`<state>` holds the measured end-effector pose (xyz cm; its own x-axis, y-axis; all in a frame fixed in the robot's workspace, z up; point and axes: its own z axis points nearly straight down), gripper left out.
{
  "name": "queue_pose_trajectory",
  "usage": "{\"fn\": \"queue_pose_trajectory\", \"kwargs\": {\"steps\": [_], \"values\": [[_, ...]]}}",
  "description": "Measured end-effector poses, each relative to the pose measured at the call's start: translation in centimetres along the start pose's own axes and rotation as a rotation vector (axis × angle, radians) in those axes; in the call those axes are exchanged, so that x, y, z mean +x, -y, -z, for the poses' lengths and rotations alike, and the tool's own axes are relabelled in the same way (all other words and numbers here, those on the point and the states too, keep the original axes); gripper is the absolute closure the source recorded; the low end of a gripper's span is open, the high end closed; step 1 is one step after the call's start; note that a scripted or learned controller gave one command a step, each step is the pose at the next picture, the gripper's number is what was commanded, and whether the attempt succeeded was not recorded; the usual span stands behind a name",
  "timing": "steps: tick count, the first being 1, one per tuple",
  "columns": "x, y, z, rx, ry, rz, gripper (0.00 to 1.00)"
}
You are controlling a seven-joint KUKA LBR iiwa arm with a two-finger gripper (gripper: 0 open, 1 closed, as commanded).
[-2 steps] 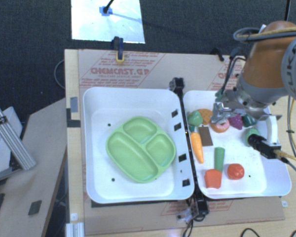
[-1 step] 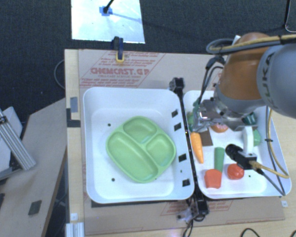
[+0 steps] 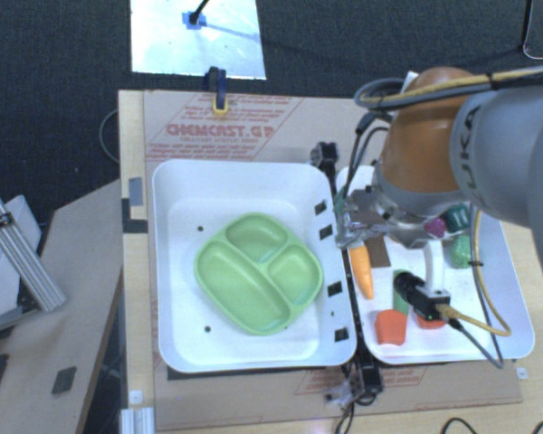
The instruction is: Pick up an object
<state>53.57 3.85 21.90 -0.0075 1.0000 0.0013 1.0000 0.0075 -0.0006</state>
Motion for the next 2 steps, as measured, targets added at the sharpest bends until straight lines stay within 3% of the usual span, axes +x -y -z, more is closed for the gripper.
{"fn": "queue_pose_trajectory", "kwargs": {"steps": [1, 2], "values": [[-0.5, -0.7, 1.4, -0.002, 0.001, -0.002, 1.0], [-0.9, -0.4, -0.5, 0.0, 0.001, -0.007, 1.0]]}}
